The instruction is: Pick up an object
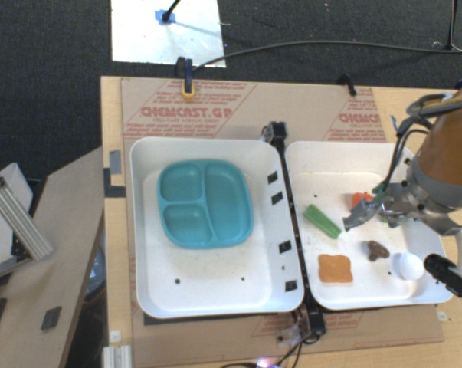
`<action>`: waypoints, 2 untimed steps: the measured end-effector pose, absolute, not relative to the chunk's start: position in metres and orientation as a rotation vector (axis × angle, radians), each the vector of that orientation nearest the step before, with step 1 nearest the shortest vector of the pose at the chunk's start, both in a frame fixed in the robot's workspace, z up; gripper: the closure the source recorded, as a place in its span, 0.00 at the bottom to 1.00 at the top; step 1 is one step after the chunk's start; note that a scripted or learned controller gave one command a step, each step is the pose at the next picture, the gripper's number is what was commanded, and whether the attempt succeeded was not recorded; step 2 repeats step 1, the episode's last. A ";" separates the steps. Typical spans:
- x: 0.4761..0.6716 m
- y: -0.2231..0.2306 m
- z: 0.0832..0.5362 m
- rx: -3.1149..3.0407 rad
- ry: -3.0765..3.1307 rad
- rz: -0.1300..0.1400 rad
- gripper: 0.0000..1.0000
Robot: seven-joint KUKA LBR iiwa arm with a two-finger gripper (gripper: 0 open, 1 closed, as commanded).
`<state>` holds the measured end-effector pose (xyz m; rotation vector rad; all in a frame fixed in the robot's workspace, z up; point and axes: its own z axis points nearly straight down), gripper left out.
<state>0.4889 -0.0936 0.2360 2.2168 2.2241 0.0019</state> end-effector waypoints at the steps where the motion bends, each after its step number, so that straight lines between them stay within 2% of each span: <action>1: 0.487 -0.090 0.193 2.221 2.225 -0.001 0.00; 2: 0.487 -0.090 0.193 2.221 2.225 -0.001 0.00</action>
